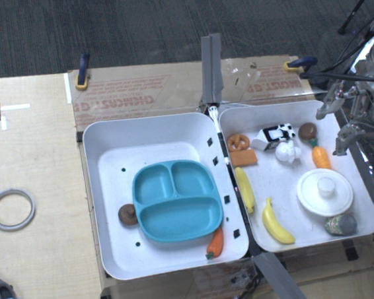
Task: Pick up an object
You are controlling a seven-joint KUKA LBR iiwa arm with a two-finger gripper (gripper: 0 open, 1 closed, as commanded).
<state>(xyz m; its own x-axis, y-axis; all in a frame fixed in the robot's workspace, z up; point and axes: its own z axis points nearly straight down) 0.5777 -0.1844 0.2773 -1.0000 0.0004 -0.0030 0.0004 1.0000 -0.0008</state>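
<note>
Two bins sit side by side. In the right bin (280, 185), near its far right corner, a carrot (320, 157) lies with its long axis running far to near. The gripper (348, 124) hangs over that bin's right rim, nearest the carrot. Whether it is spread or closed cannot be told.

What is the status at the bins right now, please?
Gripper at right bin's right rim, holding nothing. Carrot nearest it, untouched. White lid and brown ball close by.
</note>
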